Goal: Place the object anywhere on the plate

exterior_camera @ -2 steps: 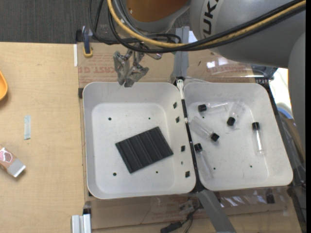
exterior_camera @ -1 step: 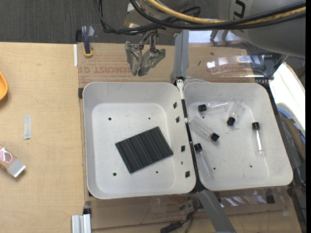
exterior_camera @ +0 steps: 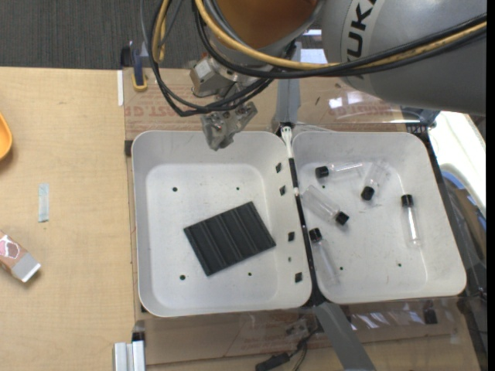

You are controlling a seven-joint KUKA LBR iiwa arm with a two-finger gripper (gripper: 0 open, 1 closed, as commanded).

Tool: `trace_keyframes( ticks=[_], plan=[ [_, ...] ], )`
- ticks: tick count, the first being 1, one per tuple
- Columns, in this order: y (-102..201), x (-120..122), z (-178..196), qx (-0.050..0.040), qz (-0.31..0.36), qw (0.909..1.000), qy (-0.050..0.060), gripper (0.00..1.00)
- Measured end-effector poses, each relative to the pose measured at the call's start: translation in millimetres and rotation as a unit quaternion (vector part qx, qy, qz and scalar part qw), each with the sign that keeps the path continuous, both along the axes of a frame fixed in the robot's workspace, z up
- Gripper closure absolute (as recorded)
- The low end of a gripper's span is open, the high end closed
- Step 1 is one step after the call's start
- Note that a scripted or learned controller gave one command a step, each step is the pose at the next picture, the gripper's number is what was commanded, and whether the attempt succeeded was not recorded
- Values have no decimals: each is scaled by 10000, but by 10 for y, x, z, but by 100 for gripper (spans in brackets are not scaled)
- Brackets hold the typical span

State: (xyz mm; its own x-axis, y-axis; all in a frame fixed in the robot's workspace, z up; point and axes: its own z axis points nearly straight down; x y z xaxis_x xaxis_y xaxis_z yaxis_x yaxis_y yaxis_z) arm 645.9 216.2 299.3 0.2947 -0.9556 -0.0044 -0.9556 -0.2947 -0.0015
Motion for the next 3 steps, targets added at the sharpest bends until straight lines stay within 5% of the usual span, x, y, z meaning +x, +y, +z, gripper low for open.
trace_keyframes(
  ticks=[1,2,3],
  plan=[
    [116,141,-242,3,1371,9906,-7,100],
    [120,137,-308,4,3798,9251,-10,100],
    [122,134,-251,5,5050,8631,-9,100]
  ],
)
